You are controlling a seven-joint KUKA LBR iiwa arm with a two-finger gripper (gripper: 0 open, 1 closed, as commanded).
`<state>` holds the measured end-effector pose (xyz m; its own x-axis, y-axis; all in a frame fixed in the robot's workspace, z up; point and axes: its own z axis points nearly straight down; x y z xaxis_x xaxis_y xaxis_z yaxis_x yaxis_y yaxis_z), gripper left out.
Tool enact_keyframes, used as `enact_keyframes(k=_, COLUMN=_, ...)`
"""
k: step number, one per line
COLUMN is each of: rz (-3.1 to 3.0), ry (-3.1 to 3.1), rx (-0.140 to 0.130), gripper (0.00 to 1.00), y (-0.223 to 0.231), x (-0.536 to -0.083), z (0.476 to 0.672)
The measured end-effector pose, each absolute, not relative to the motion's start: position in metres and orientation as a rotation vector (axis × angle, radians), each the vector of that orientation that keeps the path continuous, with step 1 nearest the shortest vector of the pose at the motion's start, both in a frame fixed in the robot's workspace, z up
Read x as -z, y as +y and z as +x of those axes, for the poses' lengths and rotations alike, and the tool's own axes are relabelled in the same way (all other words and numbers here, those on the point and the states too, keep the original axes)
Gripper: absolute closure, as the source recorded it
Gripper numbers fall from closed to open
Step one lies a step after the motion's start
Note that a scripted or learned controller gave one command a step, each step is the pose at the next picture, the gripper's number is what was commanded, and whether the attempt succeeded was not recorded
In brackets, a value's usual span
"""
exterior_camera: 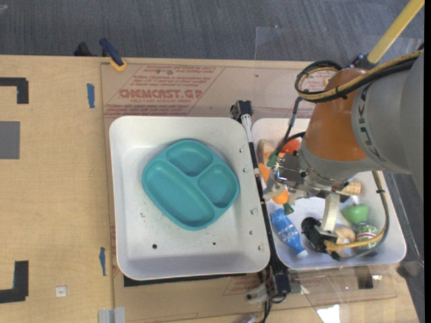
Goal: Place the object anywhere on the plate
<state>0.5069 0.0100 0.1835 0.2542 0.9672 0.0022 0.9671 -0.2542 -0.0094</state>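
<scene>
From my station I see the gripper (315, 192) low over the right bin (397, 246), tucked under the grey wrist and its glossy orange band. Whether it is clenched or released, I cannot tell: the arm's bulk covers it.

Around it lies a clutter of small things. A blue bottle (287, 232) of clear, crinkled plastic lies slantwise near the bin's left wall. Small orange pieces (279, 196) sit just above it. A rounded green lump (355, 213) lies right of the wrist, with a pale tan piece (345, 233) below it. I can't tell which of these is the one to move, and several are half covered by the arm. All of them are in the right bin.

The plate (190, 182), smooth matte teal with three rounded compartments, lies tilted in the middle of the left bin (135, 247), a shallow white tray with rounded corners.

Behind the bins a cardboard sheet (236, 79) carries red print, upside down, reading roughly "CHEMCAST"; the smaller lines are too blurred for me.
</scene>
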Motion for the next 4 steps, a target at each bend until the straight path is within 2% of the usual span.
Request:
enact_keyframes(k=1, rz=-2.557, ry=-1.82, rx=0.002, gripper=1.0, y=0.082, x=-0.21, z=0.511)
enact_keyframes(k=2, rz=-2.561, ry=-1.817, rx=-0.003, gripper=0.0, y=0.08, x=-0.209, z=0.511)
enact_keyframes(k=3, rz=-2.56, ry=-1.822, rx=-0.002, gripper=1.0, y=0.08, x=-0.219, z=0.512)
enact_keyframes(k=4, rz=-2.559, ry=-1.825, rx=-0.003, gripper=1.0, y=0.081, x=-0.228, z=0.512)
